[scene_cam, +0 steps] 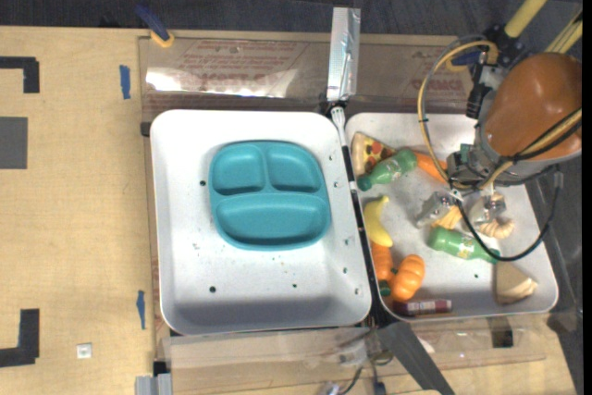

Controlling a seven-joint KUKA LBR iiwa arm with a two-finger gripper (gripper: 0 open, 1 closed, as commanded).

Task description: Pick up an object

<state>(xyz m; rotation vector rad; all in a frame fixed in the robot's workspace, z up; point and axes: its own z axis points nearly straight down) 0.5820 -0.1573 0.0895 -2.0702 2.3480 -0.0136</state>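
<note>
Evidently the likeliest target is the green toy vegetable lying in the right bin, its long axis running roughly from 10 to 4 o'clock. It sits just at 6 o'clock from the gripper, which hangs low over the bin's middle; whether the jaws are wide or narrow I cannot tell. At 11 o'clock from the gripper lie a green pepper-like toy and an orange carrot. Along the bin's left wall sit a yellow banana and an orange pumpkin. The left bin holds a teal divided plate. My judgement: a short shift toward 6 o'clock, jaws set across that long axis.
</note>
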